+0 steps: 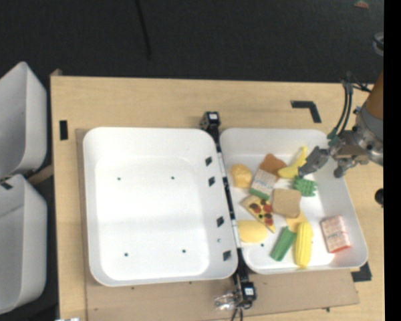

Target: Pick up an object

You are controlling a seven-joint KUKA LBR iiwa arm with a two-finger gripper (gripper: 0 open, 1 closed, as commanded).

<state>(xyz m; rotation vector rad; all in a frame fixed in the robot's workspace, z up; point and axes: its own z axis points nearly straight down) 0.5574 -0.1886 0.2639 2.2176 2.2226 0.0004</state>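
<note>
The right bin (334, 263) holds several toy foods. Among them are a yellow banana (294, 166), a green piece (305, 187), a brown piece (273, 162), a tan bread slice (286, 202), a corn cob (303, 243), a green cucumber (281, 245) and a pink box (335, 233). My gripper (327, 164) hangs over the bin's upper right part, just right of the banana. Its two fingers stand apart, open, with nothing between them.
The left bin (93, 199) lies beside the right one, with a black-clipped divider (222, 186) where they meet. A yellow round piece (240, 176), a pizza slice (258, 210) and a lemon (252, 231) lie near that divider. White shapes (13, 179) stand at the far left.
</note>
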